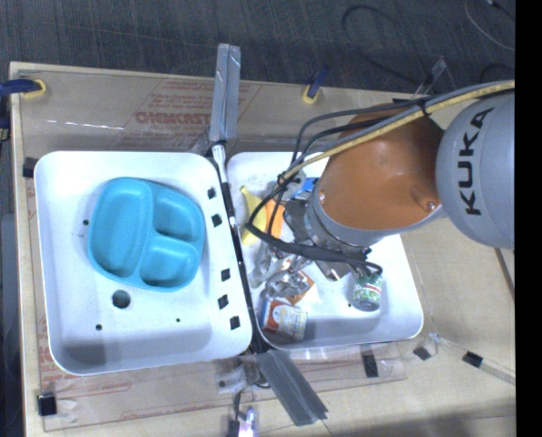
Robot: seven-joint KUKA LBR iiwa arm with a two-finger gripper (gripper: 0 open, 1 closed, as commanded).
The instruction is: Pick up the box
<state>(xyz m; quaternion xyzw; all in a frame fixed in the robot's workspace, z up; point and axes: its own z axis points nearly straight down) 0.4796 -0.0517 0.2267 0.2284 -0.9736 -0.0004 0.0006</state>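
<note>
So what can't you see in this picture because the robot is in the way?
- The fingers: in the camera view, the arm covers them, so open or shut cannot be told.
- The middle of the right bin: the arm's orange band and cables hide what lies there.
- The box: the small things by the arm are half covered and too small to tell apart.
- The arm's far end: cut off by the picture's right side.

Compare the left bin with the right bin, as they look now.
The left bin carries one blue divided tray; the right bin has a jumble of small packaged items. The arm hangs over the right bin, while the left bin lies uncovered. Both are shallow and white.
</note>
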